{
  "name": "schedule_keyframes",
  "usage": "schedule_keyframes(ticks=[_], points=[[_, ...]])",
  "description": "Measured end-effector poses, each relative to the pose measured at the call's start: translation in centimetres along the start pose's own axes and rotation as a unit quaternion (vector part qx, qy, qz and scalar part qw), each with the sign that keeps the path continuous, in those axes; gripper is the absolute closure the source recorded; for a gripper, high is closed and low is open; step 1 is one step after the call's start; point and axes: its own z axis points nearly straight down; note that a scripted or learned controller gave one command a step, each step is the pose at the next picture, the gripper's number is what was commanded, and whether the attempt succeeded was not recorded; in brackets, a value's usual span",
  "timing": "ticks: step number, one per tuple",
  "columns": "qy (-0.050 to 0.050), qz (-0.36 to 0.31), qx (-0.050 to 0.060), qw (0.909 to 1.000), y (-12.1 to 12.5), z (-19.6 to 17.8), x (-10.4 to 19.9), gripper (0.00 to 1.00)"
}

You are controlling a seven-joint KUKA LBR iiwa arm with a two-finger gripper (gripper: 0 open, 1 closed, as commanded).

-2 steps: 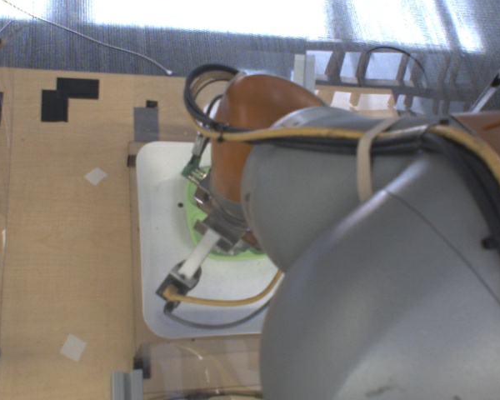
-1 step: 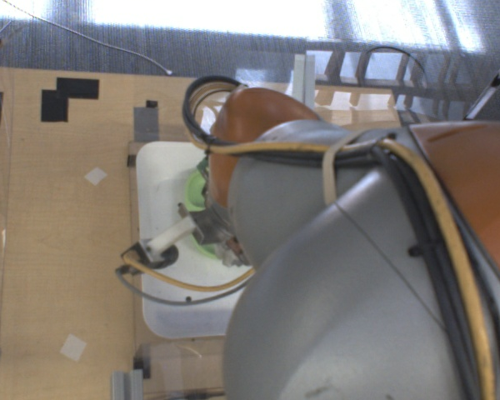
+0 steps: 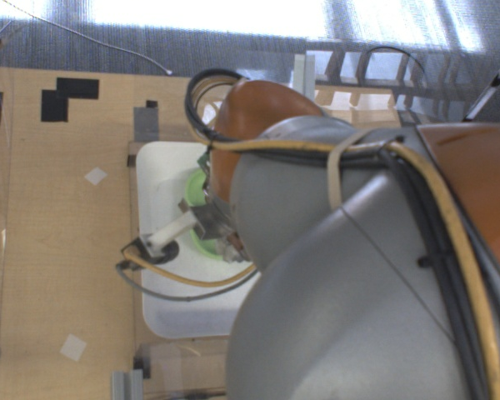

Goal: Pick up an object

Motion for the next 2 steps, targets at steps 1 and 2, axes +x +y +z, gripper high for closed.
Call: schedule_keyframes(ticks=[1, 2], points=[[0.0, 0.144, -0.001, 0.9896, 0.8, 2.8, 1.3, 1.0], [0.001, 0.143, 0.0, 0.9898, 0.8, 1.7, 1.4, 1.0]])
